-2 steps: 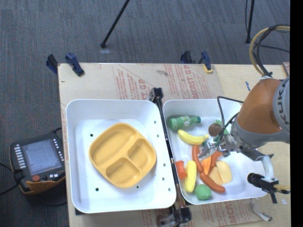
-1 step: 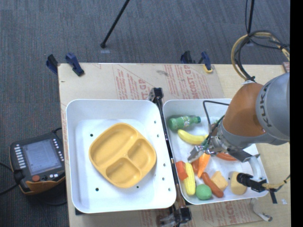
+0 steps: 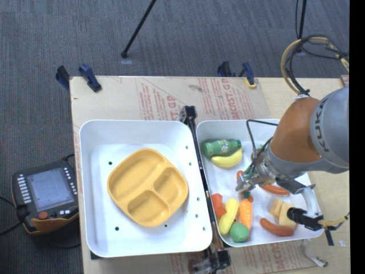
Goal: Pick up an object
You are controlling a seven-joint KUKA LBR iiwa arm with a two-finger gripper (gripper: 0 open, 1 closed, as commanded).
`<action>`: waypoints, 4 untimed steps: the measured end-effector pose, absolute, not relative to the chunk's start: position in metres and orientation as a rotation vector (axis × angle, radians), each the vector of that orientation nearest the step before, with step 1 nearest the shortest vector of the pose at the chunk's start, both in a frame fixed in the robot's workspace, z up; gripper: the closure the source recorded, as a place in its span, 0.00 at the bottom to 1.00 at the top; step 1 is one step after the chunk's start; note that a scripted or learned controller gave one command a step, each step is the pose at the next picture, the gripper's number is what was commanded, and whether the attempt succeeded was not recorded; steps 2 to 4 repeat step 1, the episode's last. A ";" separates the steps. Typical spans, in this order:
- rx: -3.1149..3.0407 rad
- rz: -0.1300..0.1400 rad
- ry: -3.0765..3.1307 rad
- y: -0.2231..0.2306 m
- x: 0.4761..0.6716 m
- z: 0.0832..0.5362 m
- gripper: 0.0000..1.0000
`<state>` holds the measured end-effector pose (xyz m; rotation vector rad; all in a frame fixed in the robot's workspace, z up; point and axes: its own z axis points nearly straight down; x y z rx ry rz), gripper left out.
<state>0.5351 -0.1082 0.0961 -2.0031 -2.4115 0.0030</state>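
Filling right bin (image 3: 212,135): toy foods; left bin (image 3: 97,136): yellow tray (image 3: 147,185).

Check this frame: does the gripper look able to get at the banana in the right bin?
Probably yes. The banana lies exposed beside the green bottle, nothing on top of it, and the gripper hangs just right of it over the same bin.

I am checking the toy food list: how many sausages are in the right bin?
2 visible. One sausage lies just right of the tool; the other sausage lies near the bin's front right corner. The arm may hide more.
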 end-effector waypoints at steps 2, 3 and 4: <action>-2.143 0.002 -2.294 -0.039 0.497 0.288 1.00; -2.143 0.002 -2.294 -0.039 0.497 0.288 1.00; -2.143 0.002 -2.294 -0.039 0.497 0.288 1.00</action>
